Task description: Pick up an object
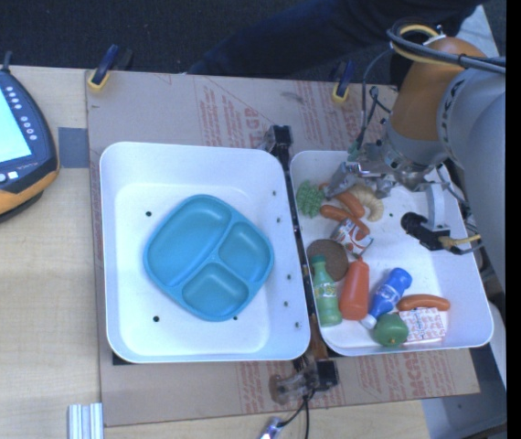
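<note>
the bench (32, 318) is pale wood with a brown cardboard sheet (196, 108) laid over its middle, clamped at the far edge by two yellow-and-blue clips. on the cardboard sit two shallow white bins side by side. the left bin (123, 245) holds one blue divided plate (208, 257), lying flat near its centre. the right bin (466, 323) holds a cluster of small toys.

the grey arm (466, 126), with its orange band, reaches in from the far right and comes down over the far part of the right bin. the gripper (359, 176) is low among the toys at the far left of that bin, just above a small sausage; whether it is released or clenched cannot be told, and nothing can be seen grasped.

at the far left of the bench lies a tablet controller (0, 144) with a lit screen and orange casing.

in the right bin, a green bottle (325, 293) and an orange carrot (356, 288) lie beside each other near the left wall, with a brown round piece (330, 258) just beyond them. a blue bottle (388, 291) lies to the right of the carrot. a green ball (389, 329) and a pink packet (425, 324) sit at the near edge, a sausage (422, 303) just beyond the packet. a green leafy piece (310, 198) and an orange sausage (343, 213) lie at the far left, beside the gripper.
</note>
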`<state>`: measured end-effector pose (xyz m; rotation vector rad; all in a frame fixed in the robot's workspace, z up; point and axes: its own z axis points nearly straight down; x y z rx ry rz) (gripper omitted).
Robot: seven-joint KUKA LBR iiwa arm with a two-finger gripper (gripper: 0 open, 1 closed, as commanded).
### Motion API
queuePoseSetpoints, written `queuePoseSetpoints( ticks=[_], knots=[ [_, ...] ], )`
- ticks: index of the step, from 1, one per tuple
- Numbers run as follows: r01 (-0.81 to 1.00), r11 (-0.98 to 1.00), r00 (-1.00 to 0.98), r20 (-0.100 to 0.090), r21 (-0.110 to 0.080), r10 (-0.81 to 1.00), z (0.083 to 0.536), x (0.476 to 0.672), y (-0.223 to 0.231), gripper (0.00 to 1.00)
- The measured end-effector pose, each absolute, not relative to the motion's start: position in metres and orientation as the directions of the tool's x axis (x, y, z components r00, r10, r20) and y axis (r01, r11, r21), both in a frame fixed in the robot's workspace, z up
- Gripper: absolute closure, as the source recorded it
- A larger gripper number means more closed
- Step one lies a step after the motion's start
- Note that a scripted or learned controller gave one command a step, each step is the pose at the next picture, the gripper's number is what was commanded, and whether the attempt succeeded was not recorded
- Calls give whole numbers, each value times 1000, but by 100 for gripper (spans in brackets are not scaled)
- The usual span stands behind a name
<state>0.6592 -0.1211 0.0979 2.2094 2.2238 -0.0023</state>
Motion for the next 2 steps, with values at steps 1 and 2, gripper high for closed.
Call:
queuePoseSetpoints(
  ticks=[1,2],
  knots=[
    [1000,8,-8,-8,9,1000,112,661,-123,100],
    [1000,5,-5,0,0,1000,290,657,-68,100]
  ],
)
